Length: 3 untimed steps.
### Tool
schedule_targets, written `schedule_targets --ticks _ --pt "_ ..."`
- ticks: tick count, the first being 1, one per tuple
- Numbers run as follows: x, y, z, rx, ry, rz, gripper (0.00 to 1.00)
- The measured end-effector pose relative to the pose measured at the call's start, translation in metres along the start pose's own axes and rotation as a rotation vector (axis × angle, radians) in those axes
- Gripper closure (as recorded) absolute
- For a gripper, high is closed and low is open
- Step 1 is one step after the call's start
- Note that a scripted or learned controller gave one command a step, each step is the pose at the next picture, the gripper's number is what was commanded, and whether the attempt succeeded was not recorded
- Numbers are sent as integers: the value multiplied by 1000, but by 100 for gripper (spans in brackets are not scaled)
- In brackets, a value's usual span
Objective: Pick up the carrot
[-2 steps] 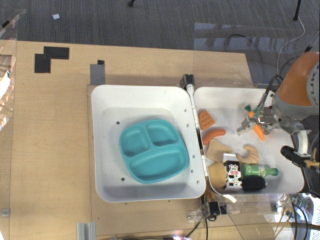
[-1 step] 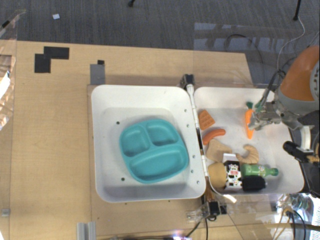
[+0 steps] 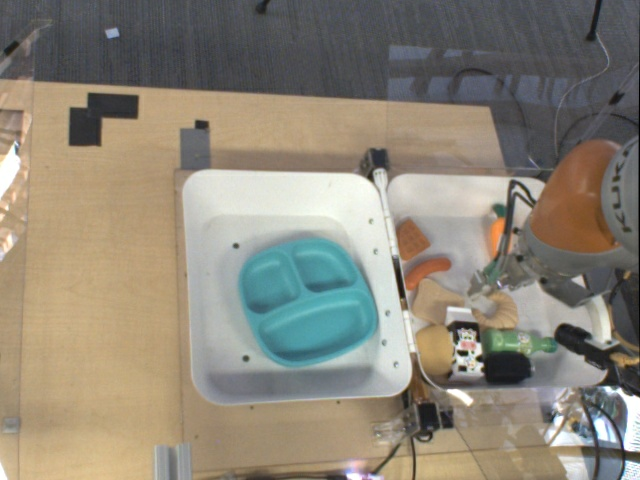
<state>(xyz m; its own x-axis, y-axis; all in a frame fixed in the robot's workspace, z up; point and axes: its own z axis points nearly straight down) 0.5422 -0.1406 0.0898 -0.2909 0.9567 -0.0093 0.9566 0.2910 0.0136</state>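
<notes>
The carrot (image 3: 496, 232), small and orange with a green top, lies in the right bin (image 3: 450, 200) near its far side, partly hidden by the arm. My gripper (image 3: 489, 284) hangs low in the same bin, nearer the camera than the carrot and apart from it. It is above a tan bread slice (image 3: 436, 299). The grey arm with its orange band (image 3: 575, 208) reaches in from the right.
In the right bin also lie an orange cracker (image 3: 412, 238), a red sausage (image 3: 429, 268), a potato (image 3: 433, 347), a black-and-white carton (image 3: 463, 349), a green bottle (image 3: 518, 343) and a black object (image 3: 506, 369). The left bin (image 3: 215, 218) holds a teal divided plate (image 3: 306, 300).
</notes>
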Motion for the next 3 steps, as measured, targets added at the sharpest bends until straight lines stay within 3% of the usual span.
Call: schedule_targets --ticks 1,2,3 --pt "-73 6 2 5 1 -170 100" --pt "-10 51 -133 -6 3 61 100" --pt "-12 47 -128 6 6 66 0"
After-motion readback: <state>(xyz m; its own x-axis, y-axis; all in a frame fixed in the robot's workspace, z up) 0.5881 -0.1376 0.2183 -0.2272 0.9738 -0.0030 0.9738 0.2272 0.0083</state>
